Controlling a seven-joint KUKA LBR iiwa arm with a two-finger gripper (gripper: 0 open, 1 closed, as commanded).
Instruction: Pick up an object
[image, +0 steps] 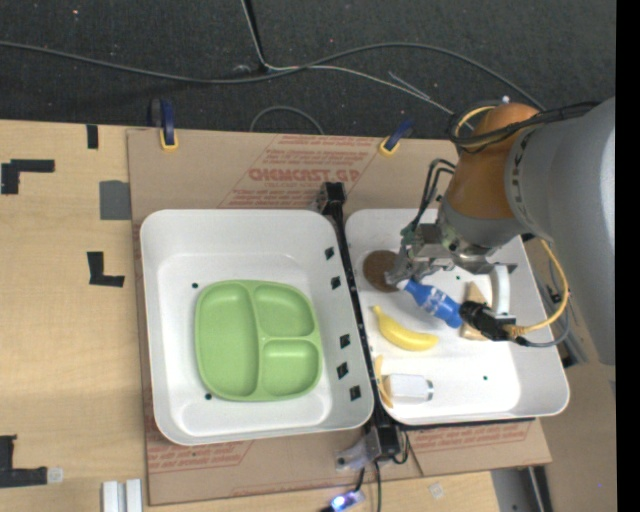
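Note:
The right bin (520, 395) holds a yellow banana (404, 333), a blue bottle (434, 301), a brown round object (379, 270), a white block (407, 388) near the front edge and a pale object (476, 294) beside the bottle. My gripper (412, 270) reaches down into this bin from the right, its tips between the brown round object and the blue bottle. Whether anything is between its tips is hidden by the wrist.
The left bin (165, 240) holds a green divided plate (258, 338). A black divider (340, 270) runs between the bins. Cables cross the dark mat at the back, and clamps (166, 124) pin the cardboard base.

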